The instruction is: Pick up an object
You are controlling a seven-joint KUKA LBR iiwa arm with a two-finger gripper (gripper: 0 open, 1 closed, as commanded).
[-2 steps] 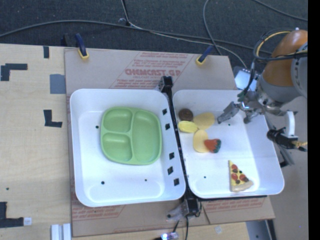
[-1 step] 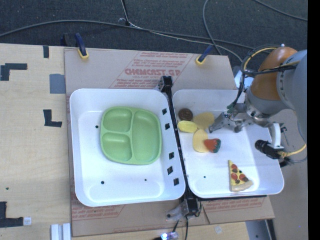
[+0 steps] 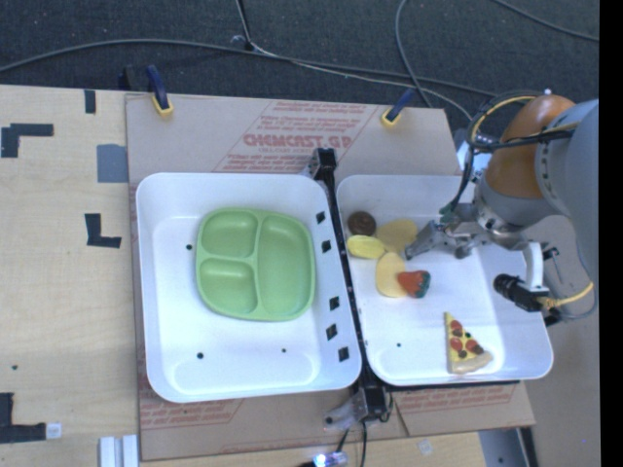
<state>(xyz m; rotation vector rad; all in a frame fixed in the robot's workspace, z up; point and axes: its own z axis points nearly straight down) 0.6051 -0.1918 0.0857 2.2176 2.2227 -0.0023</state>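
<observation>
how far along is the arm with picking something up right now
Done: the claw has reached into the right white bin, low beside the pale yellow round pieces. In hand: nothing visible between its fingers. Left: the grasp and lift; the red strawberry toy and pizza slice toy lie loose in the bin.

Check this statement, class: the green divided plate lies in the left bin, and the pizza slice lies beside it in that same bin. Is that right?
Not quite. The green divided plate does lie in the left bin, but the pizza slice lies in the right bin, near its front corner, well apart from the plate. The camera view shows this.
</observation>
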